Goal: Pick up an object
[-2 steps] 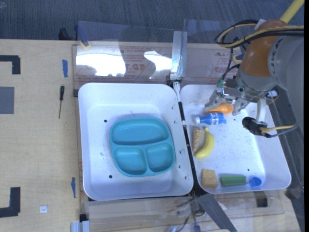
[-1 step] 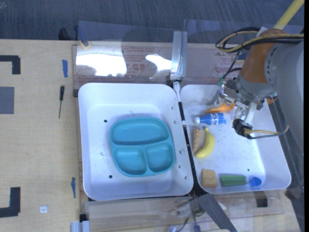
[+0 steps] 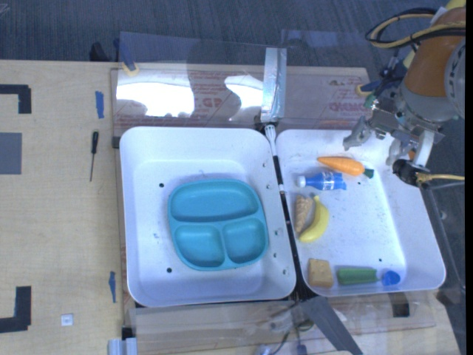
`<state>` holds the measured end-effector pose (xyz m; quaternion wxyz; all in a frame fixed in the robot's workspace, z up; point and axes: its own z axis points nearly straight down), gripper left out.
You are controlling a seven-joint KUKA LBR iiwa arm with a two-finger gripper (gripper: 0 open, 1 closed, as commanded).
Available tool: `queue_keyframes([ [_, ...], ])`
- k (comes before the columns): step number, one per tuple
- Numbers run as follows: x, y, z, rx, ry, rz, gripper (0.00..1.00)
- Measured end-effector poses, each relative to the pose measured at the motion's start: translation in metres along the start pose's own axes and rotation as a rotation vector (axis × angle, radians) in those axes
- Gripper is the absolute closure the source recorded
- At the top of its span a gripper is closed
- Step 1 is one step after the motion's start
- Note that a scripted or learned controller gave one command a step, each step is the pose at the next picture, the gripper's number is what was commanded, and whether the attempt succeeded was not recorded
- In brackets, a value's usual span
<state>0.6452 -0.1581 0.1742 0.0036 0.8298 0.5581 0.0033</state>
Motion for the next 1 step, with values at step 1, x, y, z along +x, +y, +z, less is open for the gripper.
queue_keyframes([
  [1, -0.0114, 0.0271, 0.0547, 0.009, -0.002, -0.191, 0.0],
])
